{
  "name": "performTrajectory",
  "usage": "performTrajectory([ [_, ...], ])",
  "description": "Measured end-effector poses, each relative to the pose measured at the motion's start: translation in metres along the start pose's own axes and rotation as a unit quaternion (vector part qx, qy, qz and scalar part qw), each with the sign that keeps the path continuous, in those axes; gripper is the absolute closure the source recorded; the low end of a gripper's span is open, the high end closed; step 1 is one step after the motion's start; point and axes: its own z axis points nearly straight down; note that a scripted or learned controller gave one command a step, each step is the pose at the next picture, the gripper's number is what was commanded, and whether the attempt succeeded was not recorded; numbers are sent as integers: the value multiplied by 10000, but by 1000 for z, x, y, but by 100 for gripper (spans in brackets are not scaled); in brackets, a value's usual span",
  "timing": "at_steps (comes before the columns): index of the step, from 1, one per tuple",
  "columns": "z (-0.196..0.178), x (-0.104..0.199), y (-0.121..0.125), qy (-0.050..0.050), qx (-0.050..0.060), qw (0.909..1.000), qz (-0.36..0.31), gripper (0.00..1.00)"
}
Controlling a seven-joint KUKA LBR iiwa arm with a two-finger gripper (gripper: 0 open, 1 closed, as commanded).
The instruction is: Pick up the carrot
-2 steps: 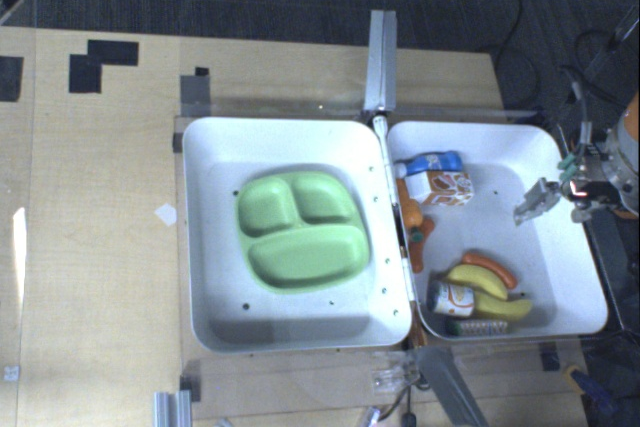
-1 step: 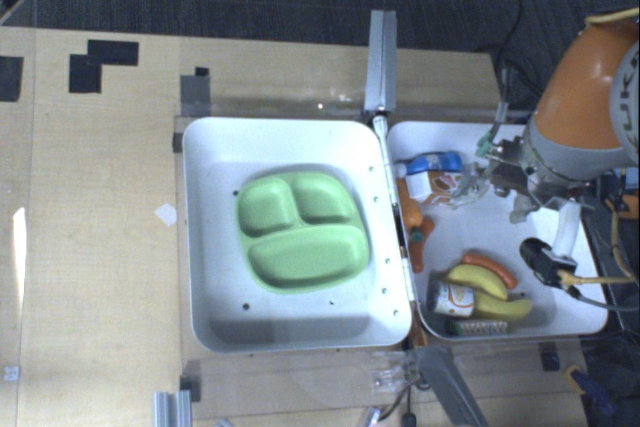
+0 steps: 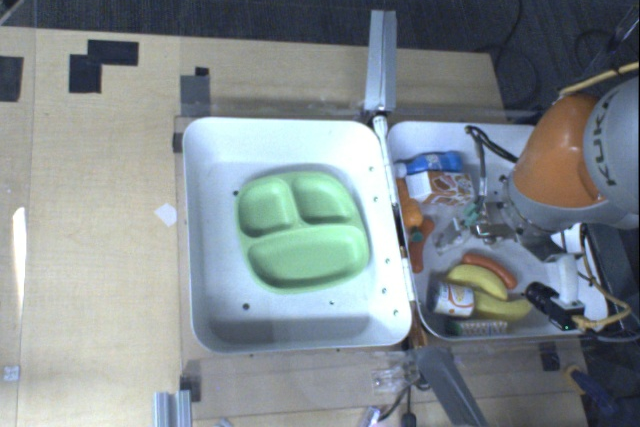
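1. Camera view looks down on a pale wooden bench (image 3: 100,215) carrying two shallow white bins side by side.
2. The left bin (image 3: 215,215) holds a green divided plate (image 3: 300,230) lying flat near its middle.
3. The right bin (image 3: 420,140) is crowded with small things, and the arm (image 3: 565,160), with its orange band, reaches in over it from the right.
4. The tool (image 3: 465,220) hangs low over the middle of the right bin. Whether it is open or closed cannot be told from this angle, and nothing can be seen held in it.
5. The carrot (image 3: 410,212) appears to be the slim orange piece lying lengthwise against the right bin's left wall, just to the left of the tool and apart from it.
6. A red piece (image 3: 417,250) lies right below the carrot along the same wall; whether the two touch cannot be told.
7. Toward the far end of the right bin sit a blue-and-white pack (image 3: 437,163) and, just beside it, an orange-printed packet (image 3: 452,187).
8. At the near end lies a yellow banana (image 3: 490,290), with a red-orange curved piece (image 3: 490,267) touching its upper side and a small tub (image 3: 455,300) at its left end.
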Motion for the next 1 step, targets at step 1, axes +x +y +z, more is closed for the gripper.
performTrajectory([
  [1,-12,2,3,8,-32,10000,-13,100],
])
